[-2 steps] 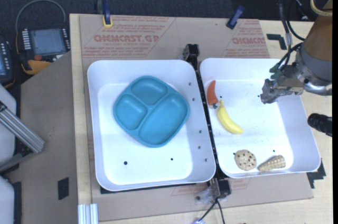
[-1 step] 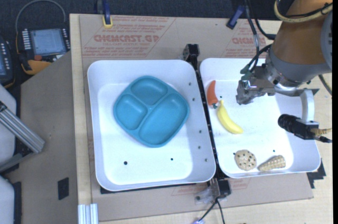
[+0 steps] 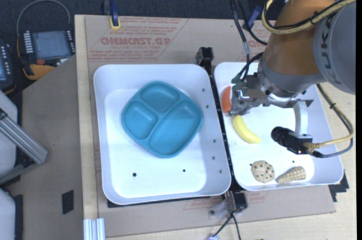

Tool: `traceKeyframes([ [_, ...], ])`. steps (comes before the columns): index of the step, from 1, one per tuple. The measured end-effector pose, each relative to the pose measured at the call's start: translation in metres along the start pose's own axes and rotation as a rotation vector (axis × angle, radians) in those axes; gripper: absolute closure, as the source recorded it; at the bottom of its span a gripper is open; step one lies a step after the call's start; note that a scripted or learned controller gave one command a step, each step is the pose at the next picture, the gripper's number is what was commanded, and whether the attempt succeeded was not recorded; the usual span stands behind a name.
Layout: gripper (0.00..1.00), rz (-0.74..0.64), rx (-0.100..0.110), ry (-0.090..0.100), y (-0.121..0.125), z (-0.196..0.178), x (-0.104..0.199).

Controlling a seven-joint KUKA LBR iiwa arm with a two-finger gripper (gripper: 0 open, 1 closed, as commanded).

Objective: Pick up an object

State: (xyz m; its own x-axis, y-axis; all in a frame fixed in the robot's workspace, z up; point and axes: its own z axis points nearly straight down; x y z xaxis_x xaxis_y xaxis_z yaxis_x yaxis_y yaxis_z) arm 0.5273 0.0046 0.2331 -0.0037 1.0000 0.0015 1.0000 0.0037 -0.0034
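In the right bin lie a yellow banana, a round speckled cookie, a tan cone-shaped piece and an orange-red object against the bin's left wall. My gripper hangs low over the left part of that bin, just above the banana's upper end and right beside the orange-red object, which it partly hides. The arm's orange band and grey wrist cover the bin's upper middle.
The left bin holds a blue divided plate near its middle. A black fitting with a yellow cable lies over the right bin's right side. Clamps sit between the bins at top and bottom.
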Motion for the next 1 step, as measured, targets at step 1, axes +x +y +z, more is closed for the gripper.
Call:
traceKeyframes([
  [1,1.0,0.001,-0.001,-0.001,0.0054,0.0111,0.0579],
])
